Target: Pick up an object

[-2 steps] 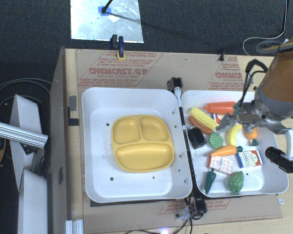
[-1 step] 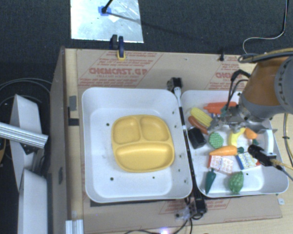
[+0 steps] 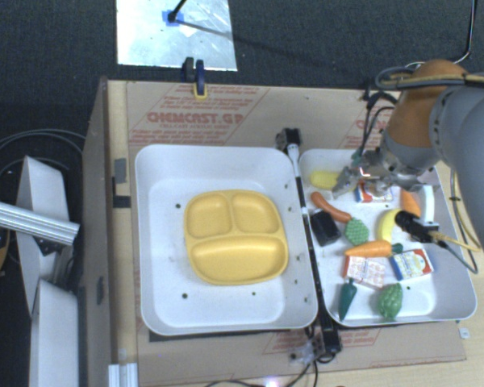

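My gripper (image 3: 356, 182) hangs low over the far end of the right bin (image 3: 452, 297), at the end of the grey arm with its orange band (image 3: 415, 115). Just left of it lies a small yellow toy food (image 3: 324, 179). A red, white and blue carton (image 3: 377, 190) sits partly hidden beneath the wrist. In front of the gripper lie a red sausage (image 3: 331, 208), a black block (image 3: 324, 229), a green round piece (image 3: 356, 232), a yellow banana (image 3: 385, 225) and an orange carrot (image 3: 369, 249). Nothing shows between the fingers.
The left bin (image 3: 165, 184) holds a yellow divided plate (image 3: 234, 236). Near the right bin's front are two small cartons (image 3: 367, 271) (image 3: 411, 263), a dark green pepper (image 3: 347, 297) and a green leafy piece (image 3: 390, 299). A black divider rail (image 3: 306, 232) runs between the bins.
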Robot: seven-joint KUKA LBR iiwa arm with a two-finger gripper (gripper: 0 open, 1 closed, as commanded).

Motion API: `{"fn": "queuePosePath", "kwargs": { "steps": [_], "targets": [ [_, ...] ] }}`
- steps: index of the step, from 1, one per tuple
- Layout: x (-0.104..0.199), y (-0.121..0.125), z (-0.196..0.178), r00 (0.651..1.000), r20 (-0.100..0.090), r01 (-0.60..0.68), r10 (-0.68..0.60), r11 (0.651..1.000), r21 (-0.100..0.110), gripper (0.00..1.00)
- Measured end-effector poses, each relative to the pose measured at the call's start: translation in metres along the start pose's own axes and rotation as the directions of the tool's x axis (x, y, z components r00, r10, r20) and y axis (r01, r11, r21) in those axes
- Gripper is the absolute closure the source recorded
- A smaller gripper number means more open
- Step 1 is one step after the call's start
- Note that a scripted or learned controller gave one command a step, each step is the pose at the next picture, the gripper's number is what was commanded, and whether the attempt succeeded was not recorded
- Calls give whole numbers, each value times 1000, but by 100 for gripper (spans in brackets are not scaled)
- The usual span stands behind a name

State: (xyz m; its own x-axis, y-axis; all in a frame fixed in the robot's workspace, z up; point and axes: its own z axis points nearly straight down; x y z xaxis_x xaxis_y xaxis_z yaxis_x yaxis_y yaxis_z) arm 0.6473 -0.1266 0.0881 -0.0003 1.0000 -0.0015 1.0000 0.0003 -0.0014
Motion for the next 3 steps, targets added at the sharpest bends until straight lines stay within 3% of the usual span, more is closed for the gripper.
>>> {"fn": "queuePosePath", "kwargs": {
  "steps": [1,2,3],
  "targets": [
    [39,15,-6,1000,-1,-5,5,1000,30,0],
    [33,-78,4,1000,-1,0,0,1000,0,0],
    [23,-93,4,1000,-1,1,-1,1000,-2,0]
  ]
}}
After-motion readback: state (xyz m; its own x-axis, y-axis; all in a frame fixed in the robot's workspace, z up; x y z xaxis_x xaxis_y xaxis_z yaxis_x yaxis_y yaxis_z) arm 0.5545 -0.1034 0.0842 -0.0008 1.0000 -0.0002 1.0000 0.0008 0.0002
